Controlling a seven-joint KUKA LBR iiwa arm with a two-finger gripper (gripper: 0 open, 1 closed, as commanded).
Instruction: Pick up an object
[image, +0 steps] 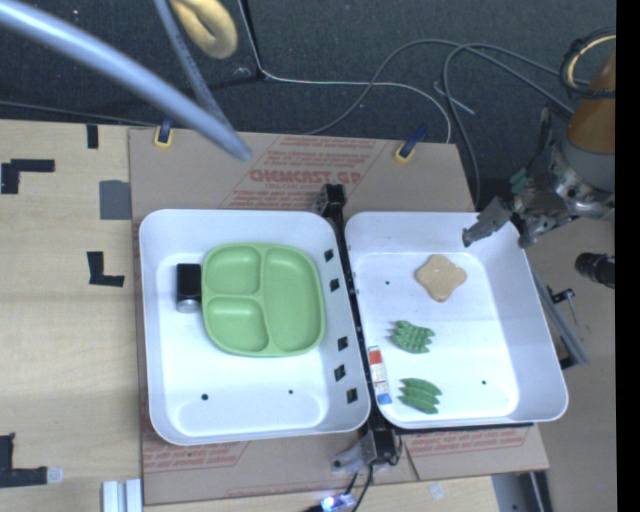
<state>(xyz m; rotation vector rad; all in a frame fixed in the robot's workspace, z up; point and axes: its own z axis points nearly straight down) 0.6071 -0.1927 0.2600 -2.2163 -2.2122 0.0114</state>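
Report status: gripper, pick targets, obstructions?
Gripper over right bin's upper right rim, holding nothing. Cookie, two green pods untouched. Nothing blocking.

Reaches in from the right edge, orange band (592, 118) above the wrist, grey gripper (500, 222) angled down-left over the right side; fingers too small to read.

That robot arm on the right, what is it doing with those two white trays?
It is meant to pick something up. The gripper hovers over the right bin's upper rim, holding nothing. In that bin lie a tan cookie and two green pea pods. The left bin holds a green divided plate.
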